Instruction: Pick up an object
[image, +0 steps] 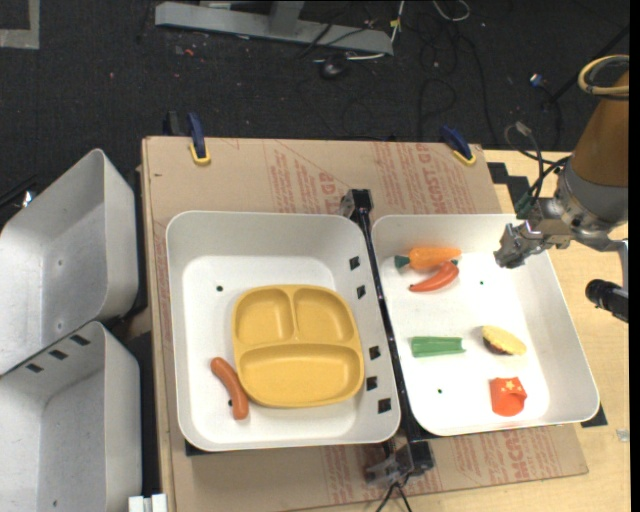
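Carrot (434, 257) and chilli (434, 280) near the jaws (512, 247), poised over the right bin's (560, 330) far edge, likely before descent; jaw state impossible to tell.

The only writing is red print on the brown cardboard sheet (300, 175) that lies under the two bins. It stands in repeated slanted lines, to the left of the end effector (512, 248) along the sheet's far strip, and again on the near edge below it. The letters are turned and too small to read with certainty.
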